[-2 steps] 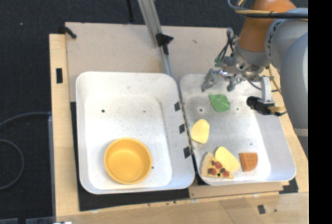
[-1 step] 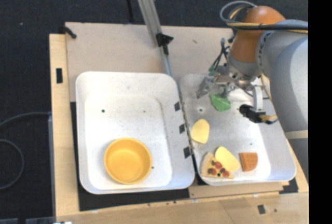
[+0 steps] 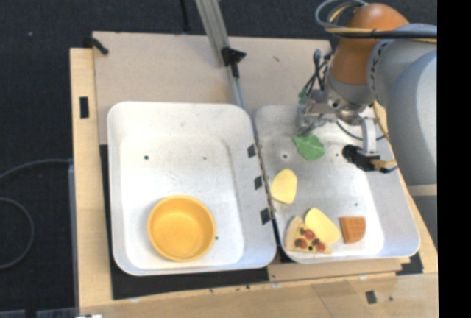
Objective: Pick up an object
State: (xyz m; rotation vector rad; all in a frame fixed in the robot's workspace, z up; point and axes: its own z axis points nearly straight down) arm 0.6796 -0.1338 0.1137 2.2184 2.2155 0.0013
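In the right bin (image 3: 390, 224) my gripper (image 3: 306, 126) hangs over the far left part, straight above a green leaf-shaped piece (image 3: 310, 147). The fingers point down and touch or nearly touch the top of the green piece. Nearer the front lie a pale yellow piece (image 3: 284, 186), a pizza slice with red dots (image 3: 307, 238), a yellow wedge (image 3: 321, 225) and an orange-brown block (image 3: 352, 229).
The left bin (image 3: 169, 125) holds a yellow bowl (image 3: 181, 227) at its front. A slanted metal pole (image 3: 213, 22) stands behind the bins, ending near their shared edge. The arm's body covers the right bin's far right side.
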